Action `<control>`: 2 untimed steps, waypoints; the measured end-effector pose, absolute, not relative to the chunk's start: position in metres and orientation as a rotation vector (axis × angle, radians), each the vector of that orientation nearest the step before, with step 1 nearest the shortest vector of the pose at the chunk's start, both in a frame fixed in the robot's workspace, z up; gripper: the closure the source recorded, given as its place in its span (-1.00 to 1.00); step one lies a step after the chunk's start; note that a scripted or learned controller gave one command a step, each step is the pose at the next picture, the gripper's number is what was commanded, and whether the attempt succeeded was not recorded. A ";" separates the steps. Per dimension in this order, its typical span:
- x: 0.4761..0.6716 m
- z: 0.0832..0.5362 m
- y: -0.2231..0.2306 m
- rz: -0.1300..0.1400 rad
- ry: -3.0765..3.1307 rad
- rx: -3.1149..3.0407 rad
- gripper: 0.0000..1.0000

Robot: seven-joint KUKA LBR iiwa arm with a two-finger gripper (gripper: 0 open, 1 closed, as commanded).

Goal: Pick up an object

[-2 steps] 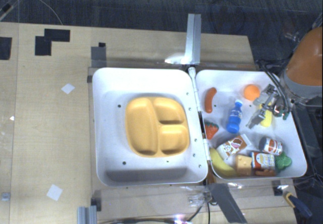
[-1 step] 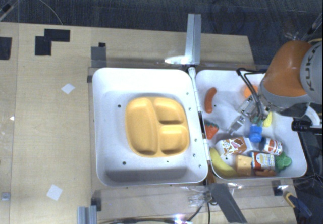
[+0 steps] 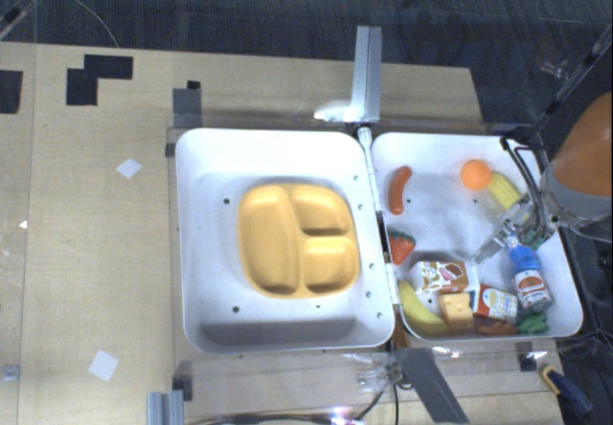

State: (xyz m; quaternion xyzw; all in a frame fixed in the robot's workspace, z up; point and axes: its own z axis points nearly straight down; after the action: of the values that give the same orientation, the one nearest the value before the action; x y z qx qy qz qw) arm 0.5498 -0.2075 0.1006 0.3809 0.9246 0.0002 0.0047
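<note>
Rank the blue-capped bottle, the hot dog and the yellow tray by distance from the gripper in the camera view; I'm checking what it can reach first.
From the gripper:
1. Blue-capped bottle, just beside it in the right bin.
2. Hot dog, at that bin's left side.
3. Yellow tray, in the left bin.

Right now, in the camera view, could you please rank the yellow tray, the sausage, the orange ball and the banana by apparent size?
1. Yellow tray, by far the largest.
2. Banana, though partly covered by other items.
3. Sausage and orange ball look too close to rank: the sausage is longer, the ball rounder.
</note>
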 end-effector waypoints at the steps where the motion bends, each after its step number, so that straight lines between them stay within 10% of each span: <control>1: 0.588 0.089 -0.201 0.011 2.707 1.578 -1.00; 2: 0.584 0.102 -0.177 0.004 2.764 1.478 -1.00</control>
State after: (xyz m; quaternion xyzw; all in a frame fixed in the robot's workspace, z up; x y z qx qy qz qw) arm 0.5840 -0.1767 0.1022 0.4715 0.8819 0.0012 0.0036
